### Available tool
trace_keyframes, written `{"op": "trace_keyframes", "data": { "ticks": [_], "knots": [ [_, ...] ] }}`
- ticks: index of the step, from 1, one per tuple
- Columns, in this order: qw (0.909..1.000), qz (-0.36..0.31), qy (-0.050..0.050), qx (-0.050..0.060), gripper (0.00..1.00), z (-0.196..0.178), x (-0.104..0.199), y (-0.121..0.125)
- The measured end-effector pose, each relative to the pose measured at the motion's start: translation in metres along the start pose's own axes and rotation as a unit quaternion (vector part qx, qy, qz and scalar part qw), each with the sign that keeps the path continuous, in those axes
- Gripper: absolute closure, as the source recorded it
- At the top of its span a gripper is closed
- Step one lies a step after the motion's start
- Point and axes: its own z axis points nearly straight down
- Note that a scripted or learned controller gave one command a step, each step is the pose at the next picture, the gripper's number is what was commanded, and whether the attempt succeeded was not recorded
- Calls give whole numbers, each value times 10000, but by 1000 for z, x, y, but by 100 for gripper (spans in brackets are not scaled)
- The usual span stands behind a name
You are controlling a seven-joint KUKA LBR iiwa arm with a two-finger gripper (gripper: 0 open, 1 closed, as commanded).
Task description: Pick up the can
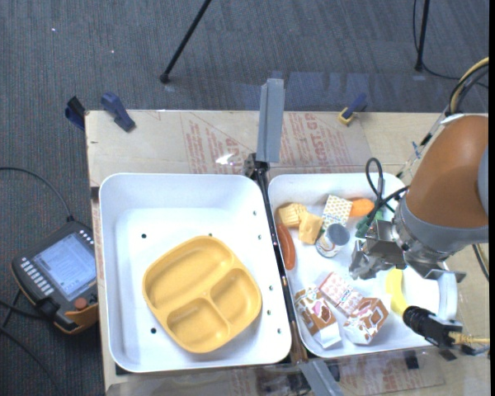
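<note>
Here, one can [338, 235], one yellow tray [202, 294]

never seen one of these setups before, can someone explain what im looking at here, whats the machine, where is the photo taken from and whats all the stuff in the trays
This is one photo, taken by a fixed camera above a bench, looking down at a slant. The grey and orange shape at the right is a robot arm reaching in; its tool for grasping hangs over the right tray. The photo does not settle whether the tool has anything in it.

Two shallow white trays sit side by side. The left tray holds a yellow divided plate. The right tray holds a jumble of small things: a small can seen from its top, just left of the tool, which the arm is meant to pick up, some yellow and orange toy food pieces, and small printed cartons near the front edge.

On the floor at left lies the arm's handheld controller.
</note>
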Motion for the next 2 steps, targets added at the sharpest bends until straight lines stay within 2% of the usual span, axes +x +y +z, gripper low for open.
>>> {"op": "trace_keyframes", "data": {
  "ticks": [1,2],
  "knots": [
    [10000,2,0,0,0,0,0,0],
    [9998,204,6,-2,0,131,-26,66]
  ]
}}
